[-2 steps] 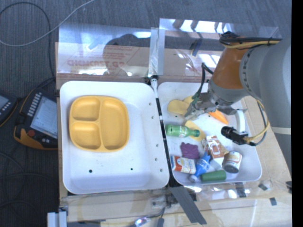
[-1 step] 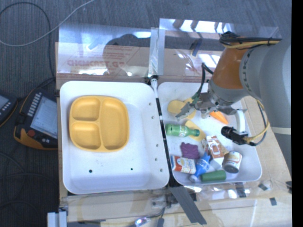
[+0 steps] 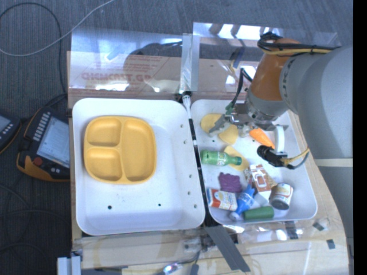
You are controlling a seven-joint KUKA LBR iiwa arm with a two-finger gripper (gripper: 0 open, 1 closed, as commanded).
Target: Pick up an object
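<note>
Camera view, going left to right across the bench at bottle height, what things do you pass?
Yellow divided plate → green bottle → purple object → small carton → tin can.

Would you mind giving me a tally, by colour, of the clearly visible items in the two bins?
Yellow: 3 (divided plate, two pale pieces by the gripper)
Green: 2 (bottle, cylinder)
Orange: 1 (carrot-like piece)
Purple: 1 (lump)
Total: 7; the cluttered packets and can are left uncounted.
</note>
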